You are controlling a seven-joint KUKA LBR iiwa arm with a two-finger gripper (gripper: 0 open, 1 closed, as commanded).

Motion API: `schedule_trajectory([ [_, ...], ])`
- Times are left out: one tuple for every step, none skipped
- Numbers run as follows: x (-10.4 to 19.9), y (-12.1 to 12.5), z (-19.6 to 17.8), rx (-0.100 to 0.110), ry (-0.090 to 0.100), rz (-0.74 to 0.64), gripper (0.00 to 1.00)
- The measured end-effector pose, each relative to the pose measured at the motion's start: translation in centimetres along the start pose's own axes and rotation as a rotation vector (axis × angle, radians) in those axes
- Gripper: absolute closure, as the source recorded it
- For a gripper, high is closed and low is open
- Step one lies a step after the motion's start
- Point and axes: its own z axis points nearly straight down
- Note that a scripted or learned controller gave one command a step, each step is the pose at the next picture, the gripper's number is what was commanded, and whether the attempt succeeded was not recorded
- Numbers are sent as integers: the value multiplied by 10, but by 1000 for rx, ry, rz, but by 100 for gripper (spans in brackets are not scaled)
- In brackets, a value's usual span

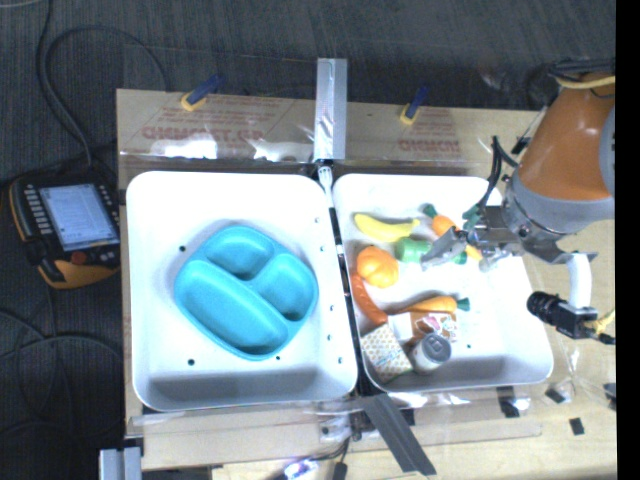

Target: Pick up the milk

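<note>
The gripper (462,248), fingers apart and holding nothing, hangs over the right bin (520,343), with the milk (432,328) below-left of it among food toys, and a blue tray (245,288) fills the left bin (160,208).

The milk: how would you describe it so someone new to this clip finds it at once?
Look in the right-hand white bin, at its near edge among the toy food. The milk is a small carton lying just below the carrot, right of a cream, patterned wafer-like piece. Its boxy shape, red and white print and round grey cap set it apart.
</note>
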Motion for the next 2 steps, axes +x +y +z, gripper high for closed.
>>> schedule_trajectory([
  [116, -46, 41, 3, -1, 34, 0],
  [66, -45, -26, 0, -2, 8, 0],
])
